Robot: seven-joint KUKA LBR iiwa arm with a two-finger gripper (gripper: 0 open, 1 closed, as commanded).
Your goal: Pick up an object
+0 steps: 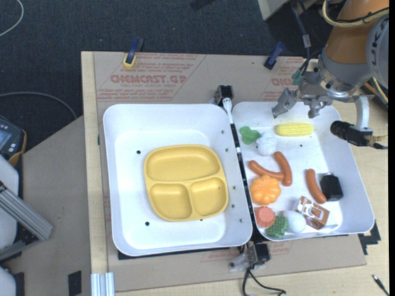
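A brown board [185, 73] printed with red lettering covered the bench, with dark carpet [92, 17] behind it and two clamps, one yellow-tipped [131, 54] and one blue [274, 54], on its far edge. Two shallow white bins sat side by side on the board. The left bin [123, 128] held a yellow three-compartment tray [185, 181]. The right bin [352, 165] held toy food: a corn cob [294, 129], a green leafy piece [249, 134], a white ball [266, 145], three sausages, an orange pumpkin [265, 190], a black block [331, 187], and a small cluster at the near edge.

The gripper [300, 103] hung over the bin's far edge, its two fingers spread wide with nothing between them. The corn cob lay just in front of it, below the gap between the fingers and apart from them.
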